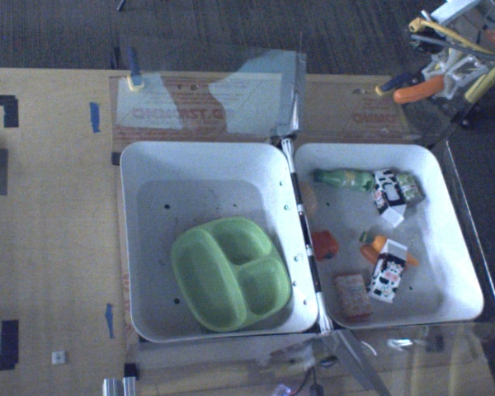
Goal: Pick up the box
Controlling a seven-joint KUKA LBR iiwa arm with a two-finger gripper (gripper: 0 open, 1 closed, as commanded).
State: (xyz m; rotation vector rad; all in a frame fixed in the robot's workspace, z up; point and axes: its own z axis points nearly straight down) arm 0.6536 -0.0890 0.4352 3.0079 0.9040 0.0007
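Two white bins sat side by side on the tabletop (49, 246). The left bin (140, 180) held a green divided plate (229, 272). The right bin (445, 287) held the box (351, 295), reddish-brown, lying flat near the front wall, just beside a black-and-white carton (386, 277). A second such carton (389, 195) lay near the rear, next to a green bottle (343, 178). A small red item (324, 244) and an orange item (373, 247) lay between. The hand (445, 56) was at the upper right, well apart from the bins; whether open or closed could not be determined.
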